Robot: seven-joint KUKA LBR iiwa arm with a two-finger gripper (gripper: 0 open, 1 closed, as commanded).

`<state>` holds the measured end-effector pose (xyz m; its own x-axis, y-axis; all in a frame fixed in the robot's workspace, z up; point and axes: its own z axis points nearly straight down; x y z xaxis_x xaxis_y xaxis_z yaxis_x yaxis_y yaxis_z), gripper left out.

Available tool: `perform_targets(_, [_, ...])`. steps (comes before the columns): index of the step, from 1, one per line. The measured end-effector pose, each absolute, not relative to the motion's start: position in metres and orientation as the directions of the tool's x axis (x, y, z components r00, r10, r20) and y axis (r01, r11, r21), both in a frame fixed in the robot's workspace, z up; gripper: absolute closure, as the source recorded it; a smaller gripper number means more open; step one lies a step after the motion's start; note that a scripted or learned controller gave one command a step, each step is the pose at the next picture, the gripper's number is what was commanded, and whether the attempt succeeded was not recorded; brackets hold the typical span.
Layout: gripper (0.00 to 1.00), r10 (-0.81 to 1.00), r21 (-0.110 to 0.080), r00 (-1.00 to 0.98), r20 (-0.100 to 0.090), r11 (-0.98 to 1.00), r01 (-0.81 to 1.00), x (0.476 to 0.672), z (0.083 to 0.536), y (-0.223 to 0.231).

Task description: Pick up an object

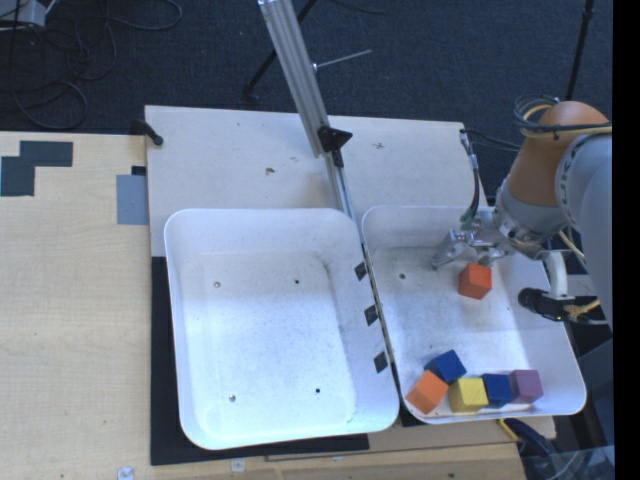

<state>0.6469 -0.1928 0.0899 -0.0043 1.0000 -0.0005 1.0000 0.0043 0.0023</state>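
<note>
Two shallow white bins sit side by side on the table point(60, 298), and the camera view looks down on both at a slant. The left bin point(190, 230) shows a bare floor with a few dark specks. The right bin point(560, 353) holds six small blocks.

The grey arm point(590, 183), with its orange band point(560, 118), reaches in from the right and ends over the far half of the right bin. Its claw point(470, 251) points down toward the bin floor, with thin metal fingers point(443, 256) spread to the left. An orange-red block point(475, 280) sits just below the claw, touching or nearly touching its tip. Whether the claw is released or clenched on that block cannot be told from this angle, since the wrist hides the gap.

Along the near edge of the right bin, five blocks lie in a loose row: an orange block point(428, 391) at the left, a blue block point(447, 365) just behind it, then a yellow block point(467, 394), a second blue block point(497, 388), and a purple block point(526, 384) at the right. These sit well apart from the claw.

A slanted aluminium bar point(298, 78) rises from behind the gap between the bins.
</note>
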Motion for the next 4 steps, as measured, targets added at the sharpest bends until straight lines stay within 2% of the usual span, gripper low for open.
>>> perform_targets(1, [0.00, 1.000, -0.005, 0.001, 0.001, -0.001, 1.000, 0.599, 0.091, -0.195])
perform_targets(2, [1.00, 1.000, -0.005, 0.001, 0.001, -0.001, 1.000, 0.599, 0.100, -0.195])
perform_targets(3, [1.00, 1.000, 0.001, -0.002, 0.000, 0.002, 1.000, 0.604, 0.143, -0.181])
perform_targets(4, [1.00, 1.000, -0.003, -0.006, 0.004, 0.006, 1.000, 0.601, 0.158, -0.117])
